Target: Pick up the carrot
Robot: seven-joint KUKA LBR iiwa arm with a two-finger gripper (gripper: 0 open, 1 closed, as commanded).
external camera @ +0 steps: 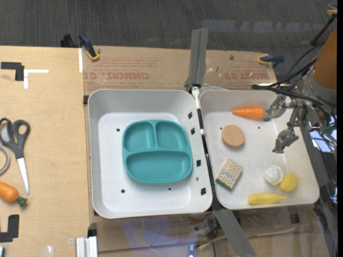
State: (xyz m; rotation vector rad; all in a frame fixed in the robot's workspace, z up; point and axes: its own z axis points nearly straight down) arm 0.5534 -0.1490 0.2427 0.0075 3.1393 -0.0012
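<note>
Carrot (249,112) not picked yet: lies free at right bin's (257,202) far wall, gripper (282,126) spread open beside it, grasp and lift remain.

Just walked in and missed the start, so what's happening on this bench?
The arm reaches in from the right, its end effector over the right bin, next to the carrot near the bin's far wall. Nothing is visibly between its fingers, so the carrot is not picked up yet. That bin also holds a round tan disc, a small box, a white piece and two yellow items. The left bin holds a teal divided plate.
</note>
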